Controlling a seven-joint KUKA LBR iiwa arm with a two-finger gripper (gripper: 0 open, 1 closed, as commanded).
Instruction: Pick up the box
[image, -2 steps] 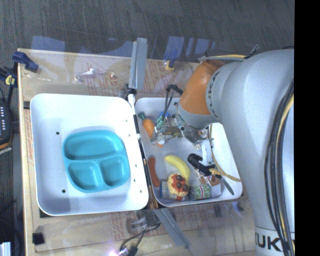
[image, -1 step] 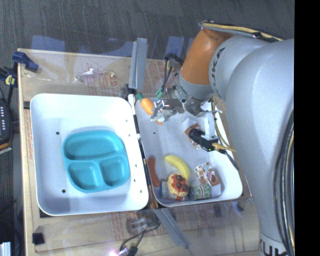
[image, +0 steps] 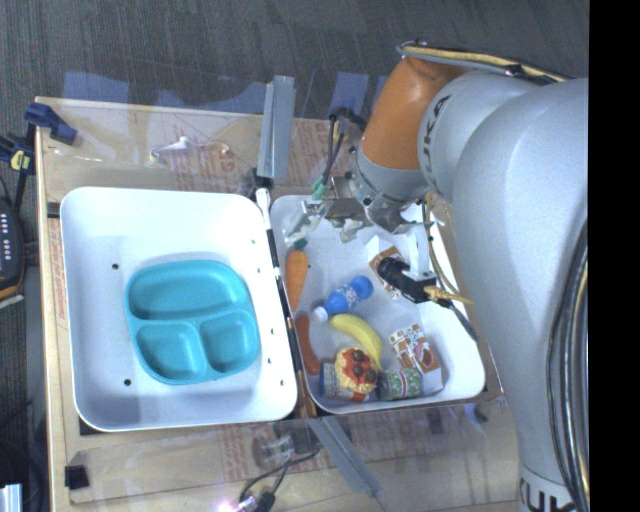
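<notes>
Hovering over the right bin (image: 462, 352), the gripper (image: 335, 222) hides its grip state; the box (image: 414, 352) lies below

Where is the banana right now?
The banana lies in the right-hand bin, toward its near end, between the blue bottle and a printed box.

Overhead, slanted (both bins (image: 80, 300))
</notes>
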